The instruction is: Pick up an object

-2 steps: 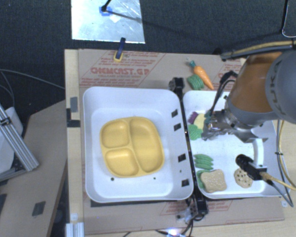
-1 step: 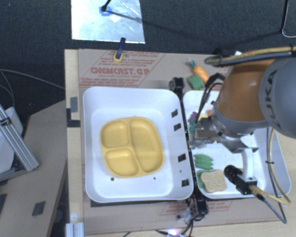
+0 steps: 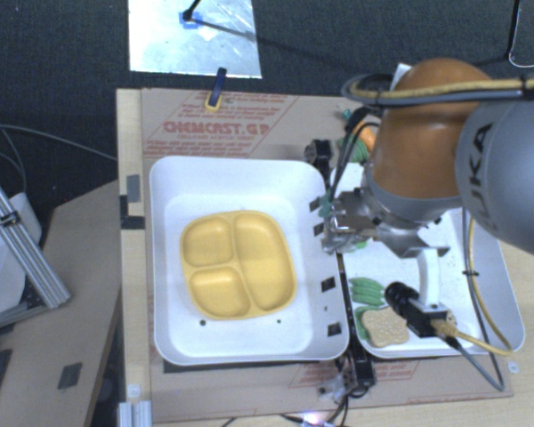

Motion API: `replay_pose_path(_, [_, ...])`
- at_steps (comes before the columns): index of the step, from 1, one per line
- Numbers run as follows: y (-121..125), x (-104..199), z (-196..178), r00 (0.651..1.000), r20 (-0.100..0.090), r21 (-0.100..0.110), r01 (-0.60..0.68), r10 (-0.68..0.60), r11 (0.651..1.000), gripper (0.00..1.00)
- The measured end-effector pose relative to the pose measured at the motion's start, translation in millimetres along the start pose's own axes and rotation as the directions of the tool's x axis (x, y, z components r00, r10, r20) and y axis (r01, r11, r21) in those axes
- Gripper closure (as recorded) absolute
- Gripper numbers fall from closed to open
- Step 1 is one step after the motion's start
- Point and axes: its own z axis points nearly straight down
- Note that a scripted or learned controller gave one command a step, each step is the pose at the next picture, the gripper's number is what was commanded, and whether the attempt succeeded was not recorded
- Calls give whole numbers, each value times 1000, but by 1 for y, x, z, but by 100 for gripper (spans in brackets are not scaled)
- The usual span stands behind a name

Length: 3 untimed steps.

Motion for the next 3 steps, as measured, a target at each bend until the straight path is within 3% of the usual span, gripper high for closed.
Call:
replay_pose_path(1, [1,6,-93,1000,0,-5,-4,4,1000,100])
replay_pose_path(2, [0,-9,-81,1000,3,4,-11,11,1000,100])
replay_pose_path(3, [1,-7,-228,1000,-1,-13,-5,5,1000,100])
